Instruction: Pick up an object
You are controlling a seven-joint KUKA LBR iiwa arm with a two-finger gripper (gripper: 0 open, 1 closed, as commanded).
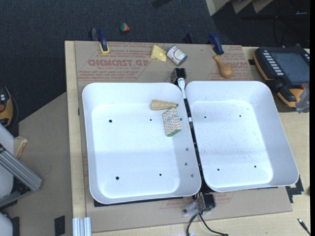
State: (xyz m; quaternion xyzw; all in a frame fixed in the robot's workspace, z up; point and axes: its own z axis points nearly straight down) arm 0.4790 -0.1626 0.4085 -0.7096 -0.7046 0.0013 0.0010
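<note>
Candidates for pickup: two items in the left bin [98, 146]. Patterned packet [171, 121], green and white, lies flat in the bin's far right part, close to its right wall. Tan cone-shaped piece [163, 104] lies on its side just beyond the packet, touching it or nearly so; which cannot be told.

Step in hand, as judged: the very start. Both items rest on the bin floor and nothing is lifted, so the approach is not yet made.

Next move, as judged: come in over the left bin's far right part, choose one item, and descend square onto it. The two lie so close that a grasp on one may nudge the other. The nearby bin wall leaves little room on that side. The packet lies flat and may be hard to get under; the cone may roll.

Pincer: released or clenched cannot be told from this view; arm pose likewise cannot be told.

Surroundings, placed from the left bin:
- Right bin [275, 132], touching its right edge.
- Yellow wedge [158, 53] and small white box [176, 55], on the worktop [78, 107] beyond its far edge.
- Wooden-handled tool [224, 67], beyond and further right.
- Blue clamp [103, 39], at the worktop's far edge, beyond its far left corner.
</note>
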